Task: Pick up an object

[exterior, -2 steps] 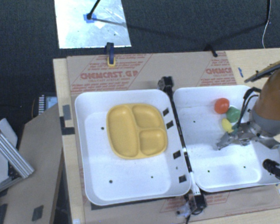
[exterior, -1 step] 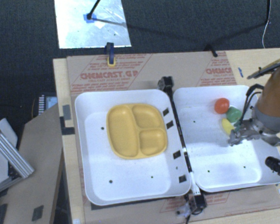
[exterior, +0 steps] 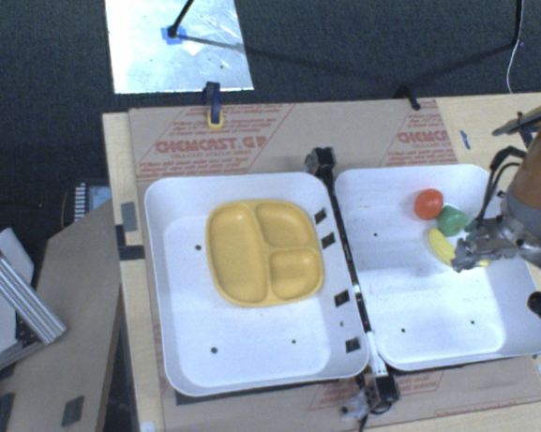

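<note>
Tool (exterior: 469, 257) down in right bin (exterior: 422, 338), right up against yellow object (exterior: 441, 244). Green object (exterior: 452, 219) and orange ball (exterior: 428, 204) just behind. Yellow divided plate (exterior: 262, 251) sits in left bin (exterior: 194, 358).

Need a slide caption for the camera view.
Gripper low over yellow item beside green and orange items; yellow tray in other bin.

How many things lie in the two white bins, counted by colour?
Yellow: 2, the divided plate and a small yellow piece
Red-orange: 1, a ball
Green: 1, a small piece
Total: 4
</note>
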Tool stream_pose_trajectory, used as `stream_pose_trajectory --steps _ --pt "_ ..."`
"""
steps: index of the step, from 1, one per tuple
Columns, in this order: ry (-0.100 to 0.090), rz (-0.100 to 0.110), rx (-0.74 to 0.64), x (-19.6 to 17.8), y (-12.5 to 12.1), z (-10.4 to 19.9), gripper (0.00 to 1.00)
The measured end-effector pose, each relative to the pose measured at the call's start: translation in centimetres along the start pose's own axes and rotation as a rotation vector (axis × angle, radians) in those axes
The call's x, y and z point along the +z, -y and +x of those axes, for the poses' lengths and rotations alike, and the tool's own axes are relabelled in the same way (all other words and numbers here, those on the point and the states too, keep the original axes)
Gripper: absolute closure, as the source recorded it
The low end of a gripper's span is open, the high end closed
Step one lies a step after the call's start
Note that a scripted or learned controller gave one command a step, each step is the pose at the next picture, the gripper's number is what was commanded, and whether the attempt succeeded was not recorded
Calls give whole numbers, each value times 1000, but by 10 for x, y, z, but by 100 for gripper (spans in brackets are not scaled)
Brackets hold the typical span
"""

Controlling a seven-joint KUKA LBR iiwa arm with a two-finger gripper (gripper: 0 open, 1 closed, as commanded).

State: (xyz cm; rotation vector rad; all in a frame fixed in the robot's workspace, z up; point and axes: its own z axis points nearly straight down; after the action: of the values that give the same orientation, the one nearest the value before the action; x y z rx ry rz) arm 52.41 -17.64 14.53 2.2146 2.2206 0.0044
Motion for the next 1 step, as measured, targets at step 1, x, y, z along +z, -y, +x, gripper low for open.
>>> stream_pose_trajectory --steps 1 --pt "1 -2 0 -55 -1 -11 100"
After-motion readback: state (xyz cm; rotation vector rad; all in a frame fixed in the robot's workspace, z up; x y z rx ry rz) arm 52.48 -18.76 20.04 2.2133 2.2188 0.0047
